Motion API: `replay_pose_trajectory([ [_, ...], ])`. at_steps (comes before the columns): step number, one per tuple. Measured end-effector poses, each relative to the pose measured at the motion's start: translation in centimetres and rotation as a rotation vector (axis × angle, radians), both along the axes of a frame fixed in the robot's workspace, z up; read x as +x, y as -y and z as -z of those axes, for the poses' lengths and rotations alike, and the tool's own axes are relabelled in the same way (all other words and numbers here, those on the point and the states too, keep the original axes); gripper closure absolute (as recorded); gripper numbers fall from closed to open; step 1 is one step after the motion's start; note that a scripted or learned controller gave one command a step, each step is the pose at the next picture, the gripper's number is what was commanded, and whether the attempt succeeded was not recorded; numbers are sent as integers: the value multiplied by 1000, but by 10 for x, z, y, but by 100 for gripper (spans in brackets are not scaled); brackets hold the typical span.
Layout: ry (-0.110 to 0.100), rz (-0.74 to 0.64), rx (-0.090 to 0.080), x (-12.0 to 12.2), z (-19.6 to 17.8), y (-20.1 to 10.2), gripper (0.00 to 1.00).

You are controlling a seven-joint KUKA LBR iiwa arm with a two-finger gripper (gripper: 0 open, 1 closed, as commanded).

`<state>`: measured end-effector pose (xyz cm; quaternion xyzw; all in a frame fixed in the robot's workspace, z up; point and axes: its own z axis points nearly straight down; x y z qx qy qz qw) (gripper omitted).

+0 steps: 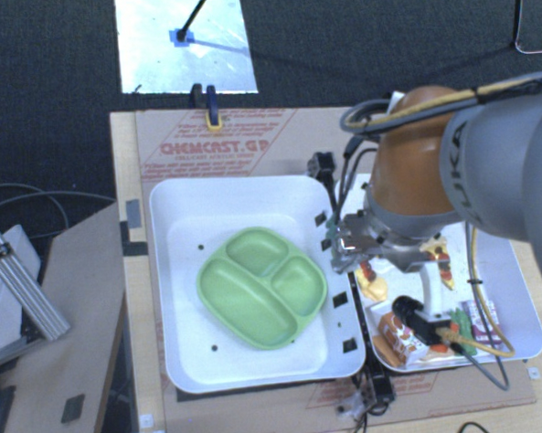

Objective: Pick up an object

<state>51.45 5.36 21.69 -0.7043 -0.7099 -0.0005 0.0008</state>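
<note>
Because the arm (497,165) comes in from the right of the frame and bends down over the right bin (527,333), its orange-banded wrist covers most of that bin. The pincer (369,251) sits low under the wrist, close to the bin's left wall. I cannot tell whether the pincer is open or closed, since the wrist hides its tip, and nothing can be seen held in it.

That position suggests the target is one of the small things heaped at the lower left of the right bin. Just below the pincer lies a yellow piece (374,289). It is too small and too covered to give a clear long axis. Further down, against the bin's lower rim, is an orange-and-white packet (400,342), which seems to run from upper left to lower right, though part of it is hidden. The loose things lie against one another, so a straight descent may nudge neighbours.

A green divided plate (262,289) lies flat and alone in the middle of the left bin (189,216), well apart from the pincer. Its long compartment runs from left toward lower right, and the two small compartments face the upper right. Both bins rest side by side on the desk (139,338).
</note>
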Motion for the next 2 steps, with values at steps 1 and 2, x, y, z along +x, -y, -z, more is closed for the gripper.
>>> replay_pose_trajectory([
  [1,2,2,-1,4,-17,2,100],
  [2,0,2,-2,3,-2,-5,100],
])
